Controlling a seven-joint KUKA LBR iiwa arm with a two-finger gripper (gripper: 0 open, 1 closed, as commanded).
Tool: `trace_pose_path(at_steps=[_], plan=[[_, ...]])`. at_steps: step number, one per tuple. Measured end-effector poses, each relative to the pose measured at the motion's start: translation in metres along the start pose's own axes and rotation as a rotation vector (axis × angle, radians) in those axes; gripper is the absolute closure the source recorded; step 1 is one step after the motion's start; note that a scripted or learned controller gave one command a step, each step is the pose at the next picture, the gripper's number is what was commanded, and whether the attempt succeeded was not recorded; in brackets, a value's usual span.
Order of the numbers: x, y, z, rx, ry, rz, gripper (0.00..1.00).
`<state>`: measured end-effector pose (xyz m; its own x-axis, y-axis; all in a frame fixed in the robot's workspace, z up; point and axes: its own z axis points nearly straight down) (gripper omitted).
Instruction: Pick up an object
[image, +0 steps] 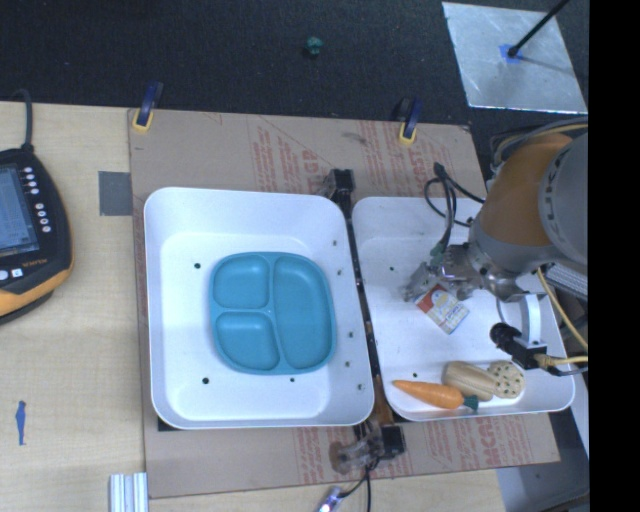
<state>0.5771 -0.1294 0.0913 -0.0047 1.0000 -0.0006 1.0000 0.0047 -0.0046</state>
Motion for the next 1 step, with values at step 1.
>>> trace_pose_path(at_steps=[1], plan=[[-0.0008,0.0000,-0.0103,0.002,0.000,-0.001,1.00]])
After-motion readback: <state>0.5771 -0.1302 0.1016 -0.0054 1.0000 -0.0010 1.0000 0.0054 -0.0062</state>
